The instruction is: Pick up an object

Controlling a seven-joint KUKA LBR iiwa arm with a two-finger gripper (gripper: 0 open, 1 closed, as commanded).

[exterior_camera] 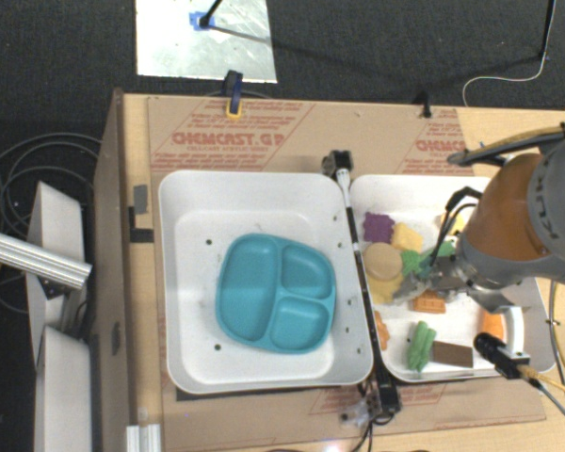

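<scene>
While the gripper (431,285) hangs over the right bin (424,188), an orange block (427,303) lies just below it, long axis crosswise; its grasp state cannot be told.

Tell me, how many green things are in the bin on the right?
2 that I can see: a green toy near the front edge, beside a brown block, and a green piece mid-bin, next to the tan round piece. The arm may hide more.
</scene>
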